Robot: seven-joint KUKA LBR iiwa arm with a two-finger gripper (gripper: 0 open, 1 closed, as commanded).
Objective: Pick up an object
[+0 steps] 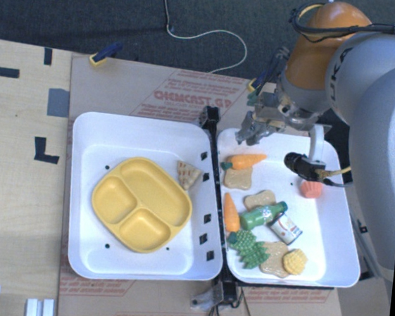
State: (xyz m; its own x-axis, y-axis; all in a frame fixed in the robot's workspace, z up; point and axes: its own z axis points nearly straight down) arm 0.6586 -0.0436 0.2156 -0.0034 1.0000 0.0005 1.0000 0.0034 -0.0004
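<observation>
Carrot [245,161], the upper of two in the right bin [319,228], looks the likeliest object to be picked. It lies on its side just below the end effector [253,132] in the camera view, its green tip pointing away from the arm and its orange body running back towards the arm.

The end effector hangs over the far edge of that bin, close to the wall between the two bins. Nothing is seen held in it. From this slant I cannot tell whether it is spread or pressed together.

A slice of toast [237,179] touches the carrot on the side away from the end effector. Further off lie the second carrot [231,212], a green bottle [263,215], a small can [287,230], a green leafy piece [248,246] and a corn cob [294,260]. A pink piece [312,189] sits off to the arm's side of the end effector. The yellow plate [143,203] in the left bin [94,135] is well apart from it.

I judge the step in hand to be the approach, with no grasp made yet. The next move calls for a short drop onto the carrot, with the grip set across its narrow width. The toast and the bin wall leave little room, so a slip or a nudge of the toast is a fair risk.
</observation>
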